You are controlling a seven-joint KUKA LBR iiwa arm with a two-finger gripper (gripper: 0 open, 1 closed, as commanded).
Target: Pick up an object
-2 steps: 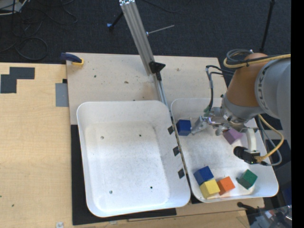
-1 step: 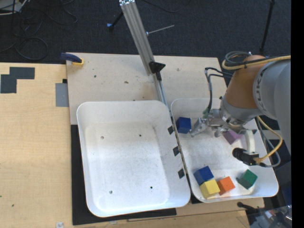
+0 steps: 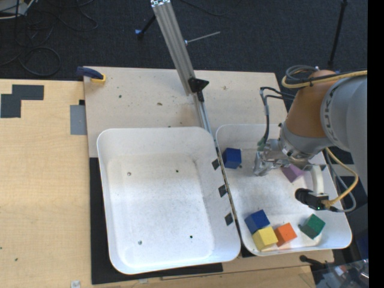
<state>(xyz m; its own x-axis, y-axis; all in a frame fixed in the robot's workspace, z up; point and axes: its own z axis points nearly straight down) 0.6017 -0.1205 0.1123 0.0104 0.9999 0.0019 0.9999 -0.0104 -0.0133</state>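
Note:
My gripper (image 3: 262, 168) hangs low over the middle of the right bin (image 3: 273, 239), its metal fingers pointing down at the bin floor with nothing visible between them. A blue cube (image 3: 231, 158) lies just left of it, near the bin's left wall. A purple block (image 3: 292, 173) sits just right of the gripper, partly hidden by the wrist. Along the bin's front edge lie another blue cube (image 3: 257, 220), a yellow cube (image 3: 264, 237), an orange cube (image 3: 286, 233) and a green cube (image 3: 312, 226).
The left bin (image 3: 120, 161) stands beside the right one, joined by black clips on the shared wall. A slanted aluminium bar (image 3: 177, 47) rises behind the bins. Cables loop off the arm at the right.

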